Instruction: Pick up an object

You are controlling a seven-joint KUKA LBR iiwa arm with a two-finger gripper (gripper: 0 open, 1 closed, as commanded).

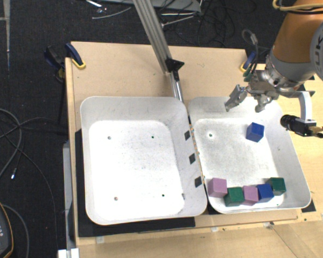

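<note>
Hovering over the far edge of the right bin [290, 155], the pincer [246, 102] has its fingers spread wide, holding nothing. A lone blue cube [254, 131] lies just below it, toward the worktop's near edge, slightly rightward.

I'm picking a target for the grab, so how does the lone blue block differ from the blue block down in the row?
The lone blue block sits apart in the right bin, nothing touching it, near the end effector. The row's blue block is wedged between a purple block and a green block by the near rim. The lone one looks tilted; the row's sits flat. Both look alike in colour and size.
</note>
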